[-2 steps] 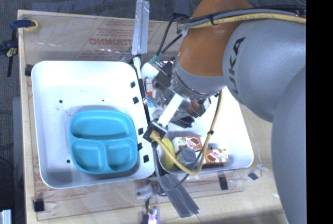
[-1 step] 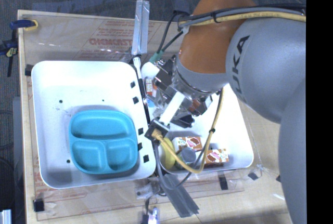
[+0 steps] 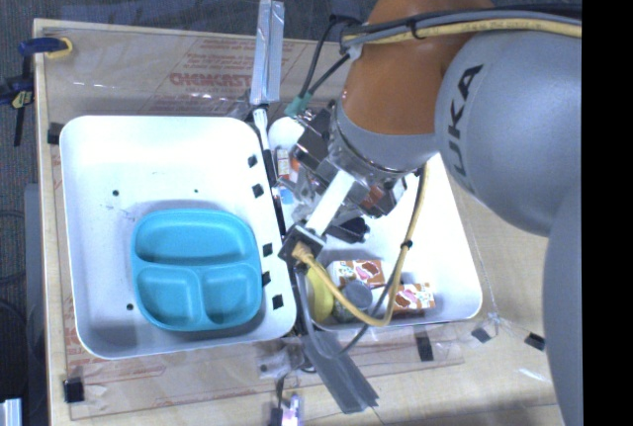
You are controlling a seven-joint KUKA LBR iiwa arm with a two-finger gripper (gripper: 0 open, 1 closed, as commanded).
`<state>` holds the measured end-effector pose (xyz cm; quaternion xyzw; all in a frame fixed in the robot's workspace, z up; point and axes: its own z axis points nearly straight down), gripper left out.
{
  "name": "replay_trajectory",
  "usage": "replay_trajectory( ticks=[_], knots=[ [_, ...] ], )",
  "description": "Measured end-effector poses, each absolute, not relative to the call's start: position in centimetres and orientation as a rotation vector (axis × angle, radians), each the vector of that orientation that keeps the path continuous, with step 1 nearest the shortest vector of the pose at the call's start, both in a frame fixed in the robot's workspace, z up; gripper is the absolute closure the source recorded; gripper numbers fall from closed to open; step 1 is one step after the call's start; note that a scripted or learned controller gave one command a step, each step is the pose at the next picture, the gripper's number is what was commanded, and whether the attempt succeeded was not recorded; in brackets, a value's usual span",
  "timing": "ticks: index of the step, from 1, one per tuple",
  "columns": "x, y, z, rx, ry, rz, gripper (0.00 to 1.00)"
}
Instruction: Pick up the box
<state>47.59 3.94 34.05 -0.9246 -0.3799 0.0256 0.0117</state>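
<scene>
Hanging low over the right shallow white plastic bin [image 3: 465,266], the two-finger gripper [image 3: 348,221] sits under the grey arm's orange-banded wrist. The wrist covers so much of it that I cannot tell whether it is open or closed, and nothing can be seen in its hold. The small cardboard box printed in red, white and brown [image 3: 361,271] lies flat on the bin floor, just nearer than the gripper and slightly to its right, close to the near wall. Its long axis seems to run from far left to near right, toward a similar printed patch by the near right corner. The stretch between is hidden, so I cannot tell whether that is one box or two. Just left of the box lie a yellow rounded object [image 3: 321,296] and a grey round piece [image 3: 356,297], crowding that side. A small white ball [image 3: 284,130] rests by the bin's far left corner. The left shallow white bin [image 3: 89,216] holds a turquoise three-compartment plastic tray [image 3: 198,266]. The coming move likely needs a short shift toward the near side before any descent.
</scene>
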Motion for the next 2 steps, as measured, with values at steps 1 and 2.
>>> replay_trajectory(
  ticks=[1,2],
  knots=[
    [47.59,4.13,34.92,-2.874,-1.198,0.089,1.00],
    [47.60,4.31,35.79,-2.866,-1.212,0.098,1.00]
  ],
)
